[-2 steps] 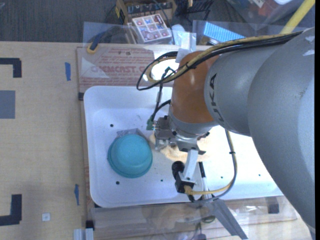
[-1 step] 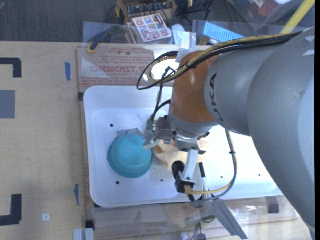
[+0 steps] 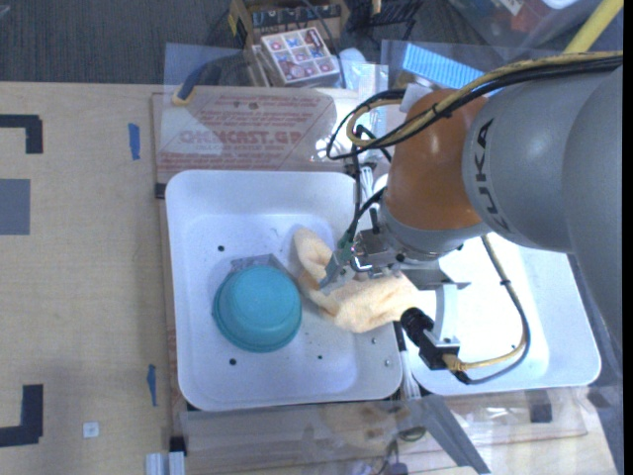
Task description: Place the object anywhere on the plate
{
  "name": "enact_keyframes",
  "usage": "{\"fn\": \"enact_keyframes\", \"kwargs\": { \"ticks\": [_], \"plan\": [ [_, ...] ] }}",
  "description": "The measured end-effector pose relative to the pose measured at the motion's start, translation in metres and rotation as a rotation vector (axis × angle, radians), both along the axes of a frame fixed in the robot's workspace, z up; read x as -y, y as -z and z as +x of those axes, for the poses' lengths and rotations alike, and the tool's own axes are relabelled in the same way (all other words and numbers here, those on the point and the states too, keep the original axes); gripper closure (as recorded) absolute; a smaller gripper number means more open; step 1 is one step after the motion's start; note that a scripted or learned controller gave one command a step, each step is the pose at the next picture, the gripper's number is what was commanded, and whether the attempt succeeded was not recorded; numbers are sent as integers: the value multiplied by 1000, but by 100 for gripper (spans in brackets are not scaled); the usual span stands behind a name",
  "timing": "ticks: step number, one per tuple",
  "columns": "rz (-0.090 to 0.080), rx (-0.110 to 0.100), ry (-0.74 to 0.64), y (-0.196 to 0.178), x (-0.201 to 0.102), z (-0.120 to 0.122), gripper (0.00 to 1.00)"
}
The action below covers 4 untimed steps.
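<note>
The jaws, so you know, are mostly tucked under the wrist, and you really can't tell whether they're apart or together; they sit low over the right side of the left bin (image 3: 188,265), right at the pale yellow cloth-like object (image 3: 361,303). That object lies crumpled along the left bin's right edge, with one lobe poking up toward the bin's middle and the bigger lump nearer the bin's bottom right corner. It looks like the metal tip is touching the object, but whether it's pinched is unclear. The blue plate (image 3: 258,308) looks more like an upturned bowl, sitting in the left bin's lower-left half, just beside the object but apart from it. The arm (image 3: 514,156) with its orange band covers much of the right bin (image 3: 564,364), a yellow-tipped cable looping over it.
</note>
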<state>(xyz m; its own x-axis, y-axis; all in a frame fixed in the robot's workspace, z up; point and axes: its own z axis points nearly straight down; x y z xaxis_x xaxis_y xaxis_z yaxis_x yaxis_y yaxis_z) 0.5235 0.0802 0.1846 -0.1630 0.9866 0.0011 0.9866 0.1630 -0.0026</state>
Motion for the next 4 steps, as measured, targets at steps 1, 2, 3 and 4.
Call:
{"fn": "enact_keyframes", "kwargs": {
  "ticks": [1,2,3,4],
  "plan": [
    [0,7,-523,-55,-69,-35,0],
    [0,12,-517,-65,-67,-33,100],
    [0,5,-578,3,-41,27,100],
    [0,6,-577,2,-41,27,0]
  ]
}}
